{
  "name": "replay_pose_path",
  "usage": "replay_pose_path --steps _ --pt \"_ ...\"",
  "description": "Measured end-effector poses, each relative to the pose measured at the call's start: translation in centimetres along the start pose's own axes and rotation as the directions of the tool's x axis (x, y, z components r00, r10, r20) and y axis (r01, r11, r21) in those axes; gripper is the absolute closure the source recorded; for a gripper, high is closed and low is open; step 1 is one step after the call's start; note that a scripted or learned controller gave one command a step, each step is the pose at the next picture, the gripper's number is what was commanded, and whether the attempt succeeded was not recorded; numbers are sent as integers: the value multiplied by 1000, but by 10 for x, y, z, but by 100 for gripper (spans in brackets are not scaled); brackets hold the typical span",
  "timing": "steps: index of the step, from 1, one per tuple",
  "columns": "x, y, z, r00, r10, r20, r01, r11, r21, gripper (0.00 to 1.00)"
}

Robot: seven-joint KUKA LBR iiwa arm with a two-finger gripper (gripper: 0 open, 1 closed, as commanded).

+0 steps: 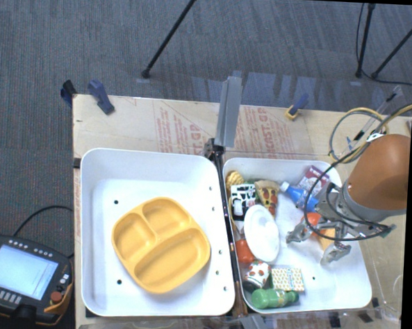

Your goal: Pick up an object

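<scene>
small objects (261,230) lie heaped along the right bin's (355,284) left side, a white disc uppermost.

The gripper (319,244) hangs with its fingers spread over the right bin (355,291); just left of it lies a white plate (262,232), farther left a yellow tray (161,244)

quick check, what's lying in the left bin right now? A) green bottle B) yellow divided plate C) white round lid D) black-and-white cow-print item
B. The yellow divided plate lies flat in the left bin, while the small items are crowded along the left side of the right bin, where the gripper hangs.
</scene>
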State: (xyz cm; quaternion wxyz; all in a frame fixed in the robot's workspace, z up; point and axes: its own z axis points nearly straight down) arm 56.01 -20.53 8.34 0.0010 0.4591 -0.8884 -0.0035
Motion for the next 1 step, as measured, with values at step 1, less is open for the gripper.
replay_pose_path --steps 1 --pt "-3 -4 -1 997 -82 1 82 997 2 0"
